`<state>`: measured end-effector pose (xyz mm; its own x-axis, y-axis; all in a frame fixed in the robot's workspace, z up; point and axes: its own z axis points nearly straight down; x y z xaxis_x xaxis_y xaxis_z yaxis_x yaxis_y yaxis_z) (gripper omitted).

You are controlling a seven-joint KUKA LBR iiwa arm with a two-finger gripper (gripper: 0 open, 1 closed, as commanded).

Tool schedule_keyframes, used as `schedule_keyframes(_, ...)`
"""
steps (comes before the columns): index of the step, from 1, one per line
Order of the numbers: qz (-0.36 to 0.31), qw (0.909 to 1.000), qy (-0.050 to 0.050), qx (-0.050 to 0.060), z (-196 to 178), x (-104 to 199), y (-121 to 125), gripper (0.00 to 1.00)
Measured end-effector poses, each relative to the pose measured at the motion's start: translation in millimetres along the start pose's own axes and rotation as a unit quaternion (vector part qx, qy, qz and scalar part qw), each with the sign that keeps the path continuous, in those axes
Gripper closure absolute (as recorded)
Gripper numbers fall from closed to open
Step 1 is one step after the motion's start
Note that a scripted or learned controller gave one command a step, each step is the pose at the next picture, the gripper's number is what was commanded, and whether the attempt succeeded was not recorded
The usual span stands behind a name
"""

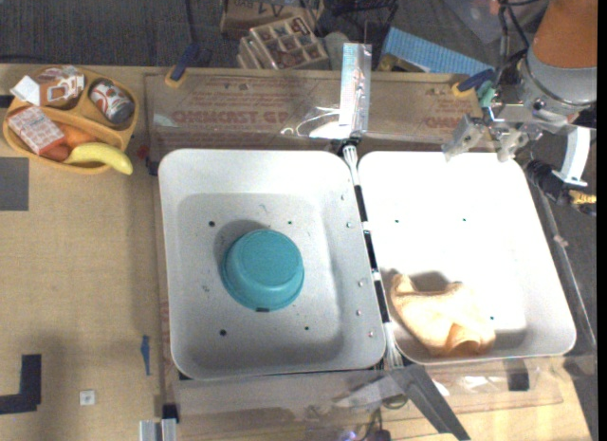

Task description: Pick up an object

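One teal bowl (264, 268), L bin (190, 192)

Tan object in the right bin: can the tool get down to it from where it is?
Probably yes. The tan object lies uncovered near the right bin's front wall, and the tool sits above its back edge.

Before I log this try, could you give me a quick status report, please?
Gripper above right bin's far edge, holding nothing. Tan object in its near corner, teal bowl in left bin. Nothing in the way.
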<state>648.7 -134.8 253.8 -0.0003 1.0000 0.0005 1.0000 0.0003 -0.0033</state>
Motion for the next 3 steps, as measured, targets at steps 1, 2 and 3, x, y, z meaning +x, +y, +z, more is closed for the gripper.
schedule_keyframes(1, 0.170, 0.9854, 0.000, 0.001, 14.5, -37.1, -20.2, 0.00)
schedule_keyframes(2, 0.195, 0.9807, 0.000, 0.001, 40.5, -0.4, -89.0, 0.00)
schedule_keyframes(3, 0.192, 0.9813, 0.000, 0.001, 82.7, -12.4, -151.1, 0.00)
